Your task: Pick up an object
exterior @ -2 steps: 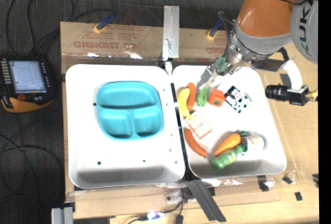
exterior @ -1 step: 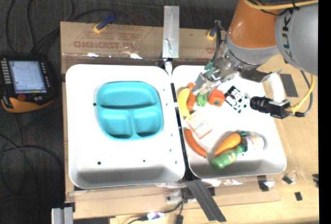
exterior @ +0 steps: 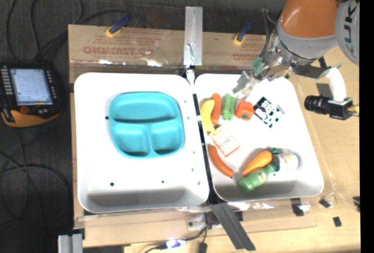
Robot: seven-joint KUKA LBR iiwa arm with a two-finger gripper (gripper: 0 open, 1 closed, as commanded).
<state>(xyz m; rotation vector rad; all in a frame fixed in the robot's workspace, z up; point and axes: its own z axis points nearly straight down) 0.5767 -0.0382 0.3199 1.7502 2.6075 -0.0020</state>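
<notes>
The right bin [exterior: 304,146] is crowded along its nine o'clock side: a banana [exterior: 207,114], a carrot [exterior: 215,107], a green vegetable [exterior: 227,107] and a red pepper [exterior: 244,110] sit close together, with a small card [exterior: 225,142] and an orange sausage [exterior: 220,162] just below. Toward five o'clock, another carrot [exterior: 257,162], a green bottle [exterior: 255,179] and a jar [exterior: 286,159] touch. Bare floor lies at three o'clock, past the black-and-white block [exterior: 268,111]. In the left bin [exterior: 93,187], a blue tray [exterior: 147,123] fills the middle; its six o'clock strip is open.

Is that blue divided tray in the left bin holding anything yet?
Empty. The blue tray shows bare compartments; the toys all lie in the right bin.
</notes>
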